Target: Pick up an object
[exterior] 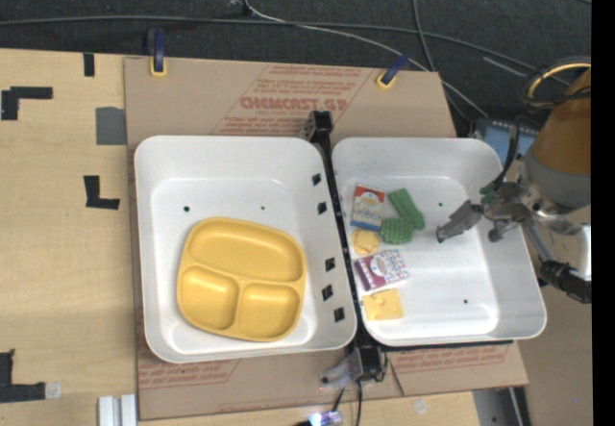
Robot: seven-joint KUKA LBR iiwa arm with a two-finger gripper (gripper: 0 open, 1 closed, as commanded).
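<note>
1. Clearly, several small things lie in a cluster at the left side of the right bin [480,160], close to the divider between the two bins.
2. A green toy [404,214] lies with its long axis running from upper left to lower right, its wider end pointing down toward the bin's middle.
3. Just beside it on the left sits a small red and blue packet [367,206], upright along the bin's depth.
4. Below these, a yellow piece [365,242] touches a purple and white packet [381,269], which is tilted; a flat yellow square [383,305] lies just under that.
5. The tool [468,219] hangs over the right part of the same bin, well apart from the cluster, with nothing between its fingers; whether they stand wide or narrow I cannot tell.
6. A yellow divided tray [240,278] rests in the left bin [154,222].
7. Both bins sit on a cardboard sheet [288,97] on the surface.
</note>
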